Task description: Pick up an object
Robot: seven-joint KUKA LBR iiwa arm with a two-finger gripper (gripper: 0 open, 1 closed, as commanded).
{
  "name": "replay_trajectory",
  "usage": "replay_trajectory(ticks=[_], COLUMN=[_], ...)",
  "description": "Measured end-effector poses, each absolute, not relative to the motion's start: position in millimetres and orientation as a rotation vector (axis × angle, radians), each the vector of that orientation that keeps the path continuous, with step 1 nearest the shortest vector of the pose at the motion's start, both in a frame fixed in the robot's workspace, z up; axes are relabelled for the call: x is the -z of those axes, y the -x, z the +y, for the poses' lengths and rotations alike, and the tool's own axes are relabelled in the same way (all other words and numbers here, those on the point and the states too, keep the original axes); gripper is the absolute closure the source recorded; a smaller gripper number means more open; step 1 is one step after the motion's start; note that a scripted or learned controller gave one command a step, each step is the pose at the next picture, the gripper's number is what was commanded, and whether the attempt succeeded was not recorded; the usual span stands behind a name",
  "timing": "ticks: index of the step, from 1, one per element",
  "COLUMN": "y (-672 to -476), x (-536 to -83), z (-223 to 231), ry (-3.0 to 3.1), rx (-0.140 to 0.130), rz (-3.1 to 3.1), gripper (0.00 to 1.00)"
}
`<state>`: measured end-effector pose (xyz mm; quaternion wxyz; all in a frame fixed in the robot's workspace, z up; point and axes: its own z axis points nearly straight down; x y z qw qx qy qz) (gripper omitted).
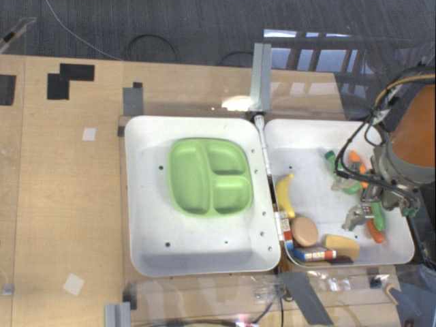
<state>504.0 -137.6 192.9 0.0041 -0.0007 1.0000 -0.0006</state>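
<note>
We saw the tool point(361, 213) hanging low over the right bin point(306, 142), right by a carrot point(376, 231) and some green toy pieces point(377, 213). Couldn't tell what it was doing grip-wise, too blurry. A banana point(283, 195), a brown bun point(304, 231) and a marker point(317, 255) sat along the left wall. A green divided plate point(208, 176) filled the left bin point(146, 182).

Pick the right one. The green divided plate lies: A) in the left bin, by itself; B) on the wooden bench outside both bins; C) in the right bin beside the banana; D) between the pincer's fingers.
A: the green divided plate lies flat in the left bin, while the banana and the other small items sit in the right bin.
</note>
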Motion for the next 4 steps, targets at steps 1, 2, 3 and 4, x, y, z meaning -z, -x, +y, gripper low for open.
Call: replay_trajectory(ticks=[1,2,3,4], y=[-501.1,-582.1,-595.0,-551.4], x=[-99,-97,-89,-90], z=[-133,-143,-190,-157], ry=[0.154,0.235,0.4,0.309], rx=[0.005,0.001,0.007,0.006], rz=[3.122,3.123,3.102,3.111], gripper=[0.0,0.0,0.0,0.0])
